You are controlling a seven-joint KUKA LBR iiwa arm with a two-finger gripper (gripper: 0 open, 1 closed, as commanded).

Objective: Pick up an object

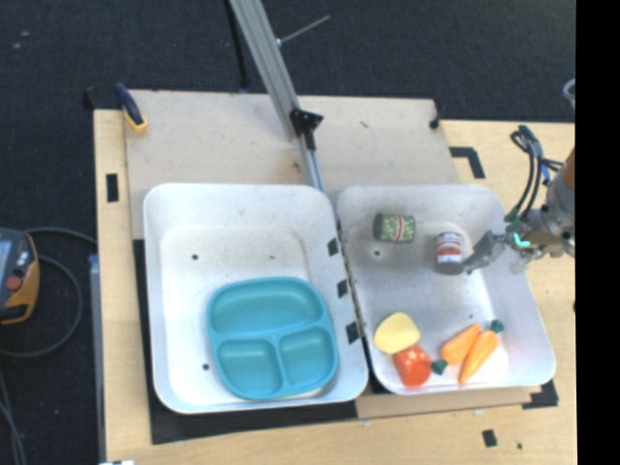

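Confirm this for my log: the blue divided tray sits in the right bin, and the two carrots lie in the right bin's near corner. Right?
Not quite. The camera view shows the blue divided tray in the left bin, not the right one. The rest stands: the two carrots lie in the right bin, in its near corner.

A pale wooden worktop [242, 143] stands on dark carpeted floor [116, 27]. Two shallow white plastic bins rest on it side by side; the left bin [194, 221] holds a teal plastic divided plate [271, 337] toward its near edge. A slanted grey metal pole [266, 51] runs down to a black clamp [306, 122] at the worktop's far side. A blue and yellow clamp [131, 109] sits at the far left corner. An orange and grey device [15, 279] lies on the floor at left.
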